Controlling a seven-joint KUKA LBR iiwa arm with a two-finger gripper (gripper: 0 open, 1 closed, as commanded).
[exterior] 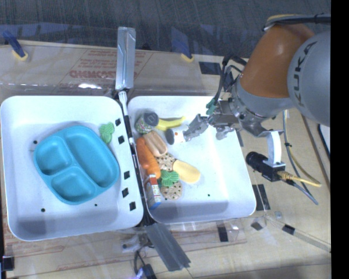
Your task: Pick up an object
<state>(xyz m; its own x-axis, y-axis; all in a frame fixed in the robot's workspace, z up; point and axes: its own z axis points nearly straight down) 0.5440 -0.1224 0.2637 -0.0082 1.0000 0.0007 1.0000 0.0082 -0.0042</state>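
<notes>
— Nearest us, along the front edge of the right bin (232, 205), the floor is bare; the toys crowd its left wall. See the carrot (146, 158), the hot dog (156, 142), the waffle (170, 192) under a green leafy piece (170, 179), and a pale yellow wedge (187, 171) towards the middle?

— I do. And a banana (170, 122) near the back left corner, beside a grey round thing (149, 119). Where's the gripper (193, 129)?

— Over the back half of that bin, fingers slightly apart with nothing between them, tips pointing left, just beside a small red-and-white piece (171, 136).

— So what should it go for?

— My guess is that small piece or the banana, being closest. The heap is tight there, so I'd want it to come down straight, straddle one item cleanly and avoid nudging the hot dog.

— And the left bin (23, 214)?

— It bears a blue divided plate (75, 163) and a green bit (107, 132) by its right wall; well apart from the arm, so hardly the target
</notes>
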